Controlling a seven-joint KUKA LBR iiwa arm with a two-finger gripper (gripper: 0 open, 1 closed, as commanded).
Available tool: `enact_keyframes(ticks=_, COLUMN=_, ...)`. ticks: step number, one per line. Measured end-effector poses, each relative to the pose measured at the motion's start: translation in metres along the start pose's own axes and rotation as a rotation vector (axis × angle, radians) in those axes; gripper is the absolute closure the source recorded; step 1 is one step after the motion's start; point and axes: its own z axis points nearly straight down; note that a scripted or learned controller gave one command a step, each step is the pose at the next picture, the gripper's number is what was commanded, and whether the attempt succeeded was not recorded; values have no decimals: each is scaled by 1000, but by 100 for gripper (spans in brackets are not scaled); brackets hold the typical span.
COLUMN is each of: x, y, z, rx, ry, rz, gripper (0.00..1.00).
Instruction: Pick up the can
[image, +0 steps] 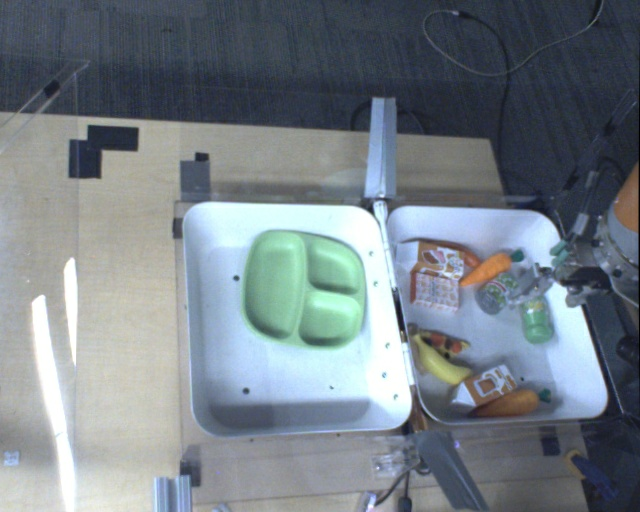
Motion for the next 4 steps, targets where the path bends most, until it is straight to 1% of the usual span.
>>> enact_keyframes(ticks=1, x=57, y=3, z=-34, rx=-5, ry=-1, rz=-151, gripper=0)
enact_keyframes(ticks=2, x=48, y=-19, z=108, rx=0, ry=0, rz=-86, gripper=0)
enact_keyframes(ticks=3, x=70, y=-17, z=71, rx=-4, ry=-1, rz=-262, gripper=0)
enact_keyframes(ticks=4, x=13, y=46, z=31, rx=-4, ry=-2, rz=-277, gripper=0)
